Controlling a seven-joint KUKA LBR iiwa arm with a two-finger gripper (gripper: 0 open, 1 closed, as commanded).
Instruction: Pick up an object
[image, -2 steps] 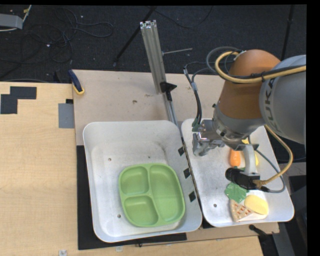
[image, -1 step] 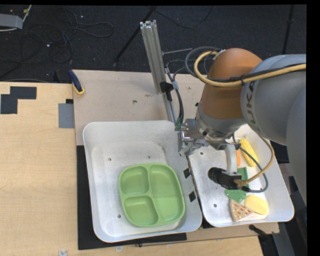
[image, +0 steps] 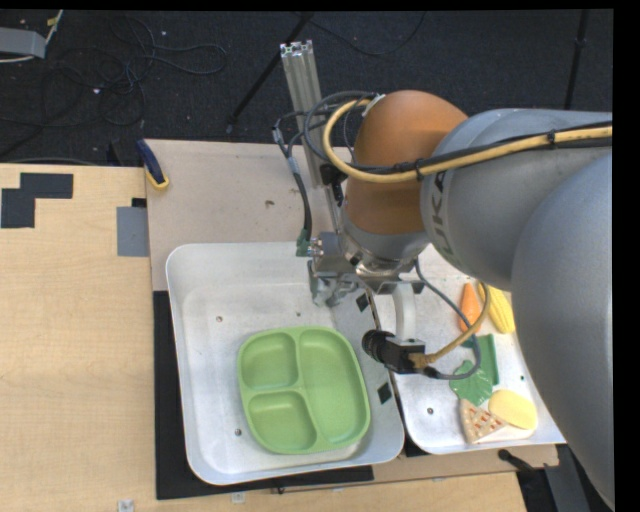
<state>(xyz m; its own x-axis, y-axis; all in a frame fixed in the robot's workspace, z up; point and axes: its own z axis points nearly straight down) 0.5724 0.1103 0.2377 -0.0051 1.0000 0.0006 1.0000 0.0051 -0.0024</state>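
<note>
1. The plate (image: 300, 390), green with three compartments, lies flat in the near right part of the left bin (image: 185, 330). Its near edge is close to the bin's near rim and its right edge is close to the bin's right rim.
2. A broad strip of bare white floor runs along that bin's left wall. Another strip crosses the far side, between the plate and the far rim.
3. The hand (image: 335, 280) hangs over the far right part of the left bin, just beyond the plate's far edge. Whether it is clenched or released cannot be told, and nothing can be seen held in it.
4. In the right bin (image: 435, 420) a carrot (image: 468, 305) and a yellow piece (image: 498, 308) lie side by side towards the right edge.
5. Nearer the front of that bin lies a green piece (image: 480, 372). A lemon (image: 513, 407) and a tan wedge (image: 482, 423) are at the near right corner, touching or nearly so.
6. The right bin's near left part is bare.
7. The arm (image: 520, 220) covers the right bin's far side and much of its right edge.
8. The two bins meet rim to rim on the table (image: 220, 190).
9. A blue and yellow tool (image: 152, 165) lies at the table's far left corner, well apart from both bins.
</note>
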